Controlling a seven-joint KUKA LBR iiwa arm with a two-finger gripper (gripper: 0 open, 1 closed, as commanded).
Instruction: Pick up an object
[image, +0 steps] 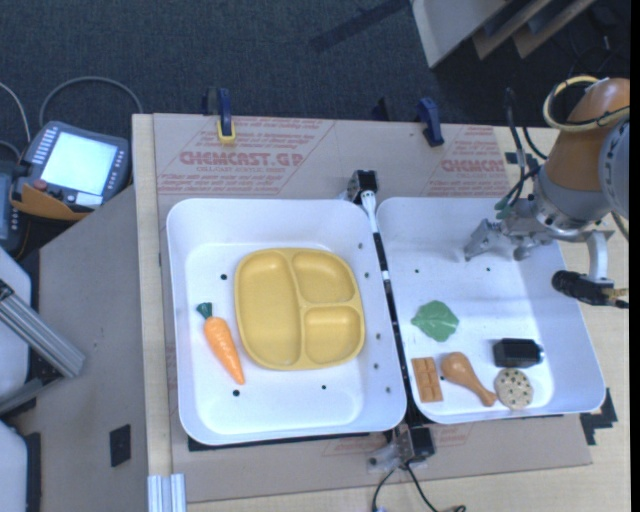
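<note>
The left bin (190, 300) holds a yellow tray (298, 306) and a carrot (222, 343) beside it. The hand (497, 238) hangs open and empty over the right bin (560, 310), well apart from the leaf (436, 320), drumstick (468, 374), black block (517, 352), wafer (426, 379) and cookie (513, 388).

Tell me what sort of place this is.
Probably a robotics lab test bench: a robot arm reaches over two white bins of toy food such as a carrot, and a teach pendant lies nearby.
</note>
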